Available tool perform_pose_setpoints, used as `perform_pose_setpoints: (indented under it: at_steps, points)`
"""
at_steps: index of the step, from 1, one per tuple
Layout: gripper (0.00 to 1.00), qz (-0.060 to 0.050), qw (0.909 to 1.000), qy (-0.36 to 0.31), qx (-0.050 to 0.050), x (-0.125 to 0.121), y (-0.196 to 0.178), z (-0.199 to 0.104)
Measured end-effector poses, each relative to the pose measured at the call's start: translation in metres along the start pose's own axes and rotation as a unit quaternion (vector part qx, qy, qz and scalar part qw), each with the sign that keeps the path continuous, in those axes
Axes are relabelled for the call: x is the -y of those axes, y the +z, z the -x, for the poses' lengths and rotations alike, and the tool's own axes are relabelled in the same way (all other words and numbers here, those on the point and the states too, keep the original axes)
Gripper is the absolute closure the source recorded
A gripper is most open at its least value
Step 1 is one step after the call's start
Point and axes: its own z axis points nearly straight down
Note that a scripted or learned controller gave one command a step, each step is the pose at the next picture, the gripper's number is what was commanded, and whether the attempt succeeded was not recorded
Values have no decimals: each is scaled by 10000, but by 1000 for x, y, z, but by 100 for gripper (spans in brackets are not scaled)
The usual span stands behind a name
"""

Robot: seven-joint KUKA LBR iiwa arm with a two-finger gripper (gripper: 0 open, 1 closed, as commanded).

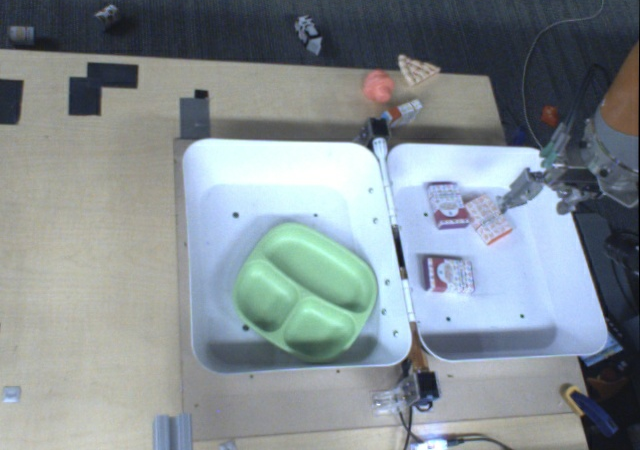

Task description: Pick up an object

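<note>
A KUKA arm's gripper (522, 190), its grip impossible to judge, hovers at three o'clock of a small carton (490, 221) in the right bin (570, 298); light and stiff, the carton likely crushes easily and is best pinched across its narrow sides.

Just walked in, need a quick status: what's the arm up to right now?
The grey arm reaches in over the right bin, its claw hovering close to the tilted small red-and-white box. Whether it grips that box can't be told. Two similar boxes lie nearby, one upper and one lower. The left bin holds a green divided tray. So no confirmed pick yet.
</note>
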Motion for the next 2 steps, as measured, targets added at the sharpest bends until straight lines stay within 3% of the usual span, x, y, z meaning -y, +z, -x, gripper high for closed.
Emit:
perform_pose_setpoints:
  at_steps: [1,2]
  points:
    - [0,26,10000,10,9,-7,163,-4]
    - [100,57,10000,3,13,-9,151,-5]
